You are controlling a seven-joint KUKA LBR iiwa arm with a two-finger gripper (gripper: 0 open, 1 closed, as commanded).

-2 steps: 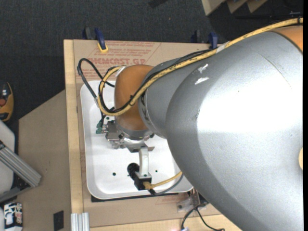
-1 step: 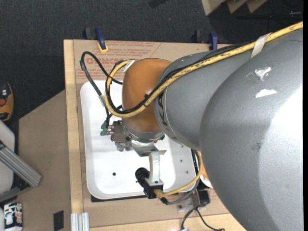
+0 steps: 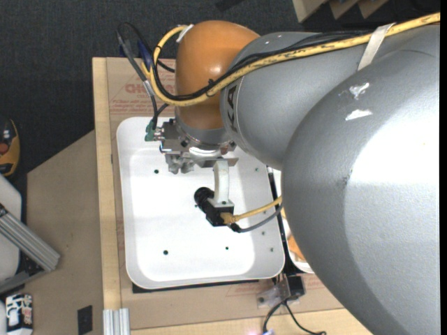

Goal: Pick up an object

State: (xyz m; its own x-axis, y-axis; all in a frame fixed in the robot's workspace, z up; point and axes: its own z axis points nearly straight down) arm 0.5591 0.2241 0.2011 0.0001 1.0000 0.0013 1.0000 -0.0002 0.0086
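Arm (image 3: pixel 209 68) low over white bin (image 3: pixel 143 229)

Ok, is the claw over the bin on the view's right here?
No, the claw hangs above the far half of the bin on the view's left.

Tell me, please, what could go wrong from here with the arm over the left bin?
1. The claw sits low over the left bin, near its far wall. Going lower might strike the plastic.
2. Loose cables loop out beside the wrist and could snag on a turn.
3. The arm hides much of the bench from the camera, so a grasp may be hard to verify.
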